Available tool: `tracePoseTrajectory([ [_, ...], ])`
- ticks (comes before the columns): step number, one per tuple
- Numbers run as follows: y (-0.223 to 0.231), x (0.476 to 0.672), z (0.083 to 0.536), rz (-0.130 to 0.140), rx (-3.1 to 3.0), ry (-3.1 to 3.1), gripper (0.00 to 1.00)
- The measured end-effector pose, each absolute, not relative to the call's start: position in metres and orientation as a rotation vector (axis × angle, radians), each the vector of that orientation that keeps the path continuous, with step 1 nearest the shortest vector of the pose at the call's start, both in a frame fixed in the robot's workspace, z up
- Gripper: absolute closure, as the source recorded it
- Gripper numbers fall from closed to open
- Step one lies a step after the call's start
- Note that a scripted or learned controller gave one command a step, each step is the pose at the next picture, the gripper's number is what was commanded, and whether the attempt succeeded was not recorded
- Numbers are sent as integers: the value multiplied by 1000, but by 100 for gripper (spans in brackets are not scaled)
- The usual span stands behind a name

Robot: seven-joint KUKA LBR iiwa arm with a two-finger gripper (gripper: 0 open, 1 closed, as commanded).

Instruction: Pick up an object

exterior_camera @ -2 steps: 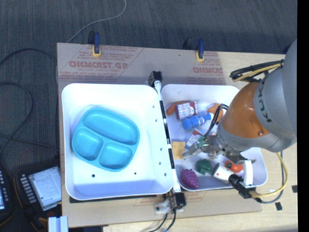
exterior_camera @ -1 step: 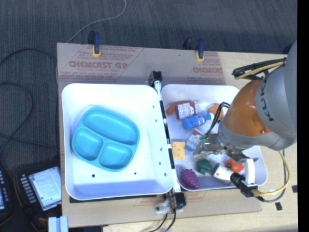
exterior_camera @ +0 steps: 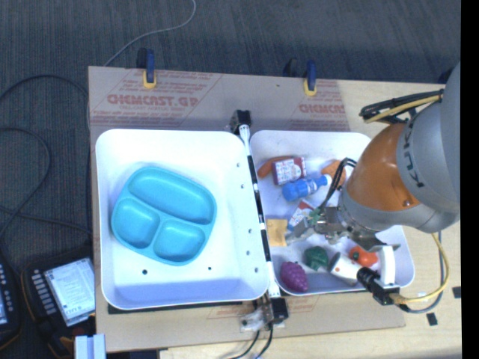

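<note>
The right bin holds several small objects. A red packet and a blue bottle lie near its far side, with an orange piece at the left wall. A yellow block sits by the divider. A green object, a purple grape bunch and a white-and-orange item lie along the near side. My gripper hangs low over the middle of this bin, just above the green object and right of the yellow block. The arm's orange band hides the bin's right part.
The left bin holds a blue divided plate. A black latch sits at the far end of the divider between the bins. Cables trail off the bench's near right corner. Two clamps hold the board's far edge.
</note>
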State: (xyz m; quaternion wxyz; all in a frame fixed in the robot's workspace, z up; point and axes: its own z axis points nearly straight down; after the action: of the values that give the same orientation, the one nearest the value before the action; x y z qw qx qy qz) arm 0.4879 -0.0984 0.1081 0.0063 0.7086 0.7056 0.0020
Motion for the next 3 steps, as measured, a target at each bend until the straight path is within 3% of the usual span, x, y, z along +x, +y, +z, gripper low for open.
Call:
tracePoseTrajectory([
  [1, -96, 485, 88, 2, 2219, 2218, 0],
  [2, -96, 487, 98, 6, 2218, 2214, 100],
  [3, -96, 487, 98, 6, 2218, 2214, 0],
])
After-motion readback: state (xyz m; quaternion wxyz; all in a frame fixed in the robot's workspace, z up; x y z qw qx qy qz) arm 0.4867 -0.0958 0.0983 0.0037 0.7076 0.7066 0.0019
